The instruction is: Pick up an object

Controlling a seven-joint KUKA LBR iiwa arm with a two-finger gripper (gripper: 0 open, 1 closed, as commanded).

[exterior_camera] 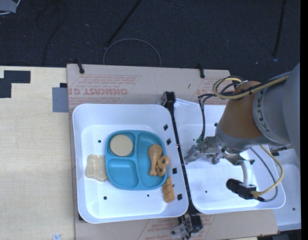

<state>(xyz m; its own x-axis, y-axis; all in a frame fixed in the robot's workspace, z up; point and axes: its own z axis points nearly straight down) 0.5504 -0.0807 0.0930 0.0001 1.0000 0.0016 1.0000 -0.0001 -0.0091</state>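
Observation:
In the left bin (88, 121) lies a blue sectioned tray (124, 175). A round tan biscuit (121, 145) rests in its upper left section and a twisted brown pretzel-like piece (158, 160) in its right section. A pale tan slab (96, 167) lies just left of the tray. A small orange-brown chunk (168, 189) sits at the tray's lower right corner. My gripper (200, 152) hangs low over the left part of the right bin (214, 204), close to the divider. Nothing shows between its metal parts.
The grey arm with its orange band (239, 115) covers the upper right of the right bin. A black connector on a yellow cable (242, 188) hangs over that bin's floor. A black divider (176, 154) separates the bins. Cardboard lies under both.

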